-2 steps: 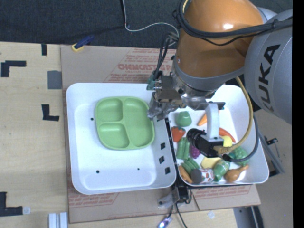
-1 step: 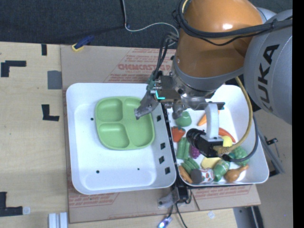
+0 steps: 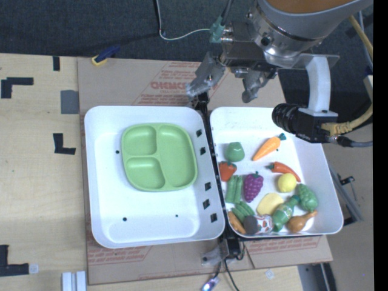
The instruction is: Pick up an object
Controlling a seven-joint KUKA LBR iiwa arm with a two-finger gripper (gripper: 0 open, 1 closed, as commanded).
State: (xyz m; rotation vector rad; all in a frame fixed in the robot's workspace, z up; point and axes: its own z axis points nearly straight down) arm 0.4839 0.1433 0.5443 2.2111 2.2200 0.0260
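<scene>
Two white bins, one green plate, one arm.
Gripper (image 3: pixel 227 88) fingers spread apart, holding nothing; one carrot (image 3: pixel 267 148), one grape bunch (image 3: pixel 253 186).

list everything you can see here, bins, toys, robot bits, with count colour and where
bins: 2, white, side by side on the bench
divided plate: 1, light green, in the left bin
carrot: 1, orange with green top, upper part of the right bin
green pepper: 1, green, right bin, left of the carrot
grapes: 1 bunch, purple, middle of the right bin
lemon: 1, yellow, right bin, right of the grapes
broccoli: 1, green, near the right bin's right wall
other toy food: several, mixed colours, heaped along the right bin's near edge
cardboard sheet: 1, brown, under both bins
arm: 1, grey with orange, top right
gripper: 1, grey, above the bins' far edge, holding nothing, fingers apart
</scene>
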